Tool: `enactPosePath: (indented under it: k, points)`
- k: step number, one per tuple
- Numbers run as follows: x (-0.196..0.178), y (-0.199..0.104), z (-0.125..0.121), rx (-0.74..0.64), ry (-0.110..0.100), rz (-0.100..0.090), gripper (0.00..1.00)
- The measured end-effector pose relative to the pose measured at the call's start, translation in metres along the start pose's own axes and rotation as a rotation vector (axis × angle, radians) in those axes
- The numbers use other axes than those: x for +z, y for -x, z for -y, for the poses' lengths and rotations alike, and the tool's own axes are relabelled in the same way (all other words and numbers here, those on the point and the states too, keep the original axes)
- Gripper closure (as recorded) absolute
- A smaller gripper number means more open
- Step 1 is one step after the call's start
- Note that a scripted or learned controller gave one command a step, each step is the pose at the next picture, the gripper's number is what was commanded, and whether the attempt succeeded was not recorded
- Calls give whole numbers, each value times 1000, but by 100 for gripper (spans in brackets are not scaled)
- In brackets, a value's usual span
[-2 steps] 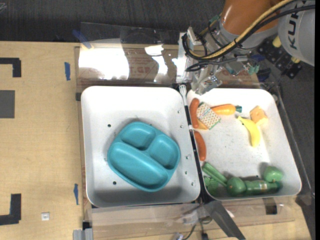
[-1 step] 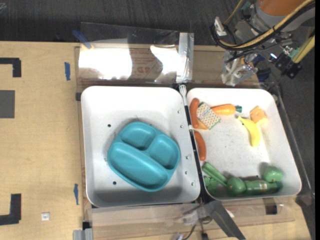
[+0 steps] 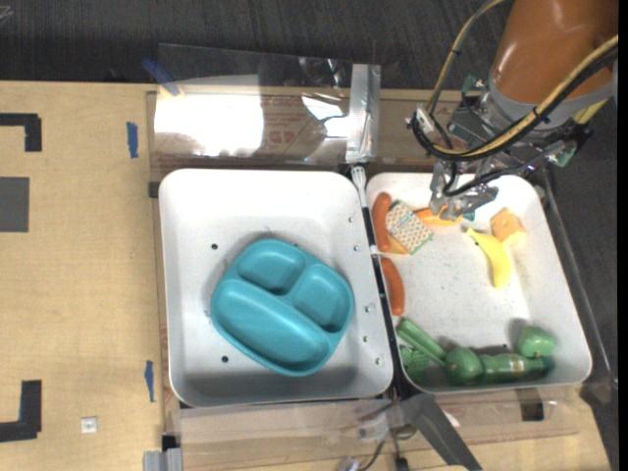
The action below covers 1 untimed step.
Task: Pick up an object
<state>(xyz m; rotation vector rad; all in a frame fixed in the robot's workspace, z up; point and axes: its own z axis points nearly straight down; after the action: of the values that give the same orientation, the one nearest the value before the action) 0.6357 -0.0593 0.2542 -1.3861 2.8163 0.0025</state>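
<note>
Robot arm over the toy food bin

The left bin (image 3: 186,214) has a big blue tray (image 3: 283,305). The right bin (image 3: 559,292) holds green veggies (image 3: 476,361) along the near edge, a yellow banana (image 3: 494,256), a checked snack (image 3: 408,230) and an orange piece (image 3: 506,225). The gripper (image 3: 459,196) hangs near the far edge beside the snack, its jaws too blurry to tell. The middle is bare.

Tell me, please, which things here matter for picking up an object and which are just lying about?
In play:
gripper, low over the right bin
orange piece beneath it
patterned packet
banana

Lying about:
teal divided plate in the left bin
green toys
clear sheet
</note>
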Motion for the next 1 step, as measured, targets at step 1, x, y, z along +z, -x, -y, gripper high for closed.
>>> enactPosePath:
  k: [1]
  points:
    - [-7, 36, 14, 129, -6, 7, 100]
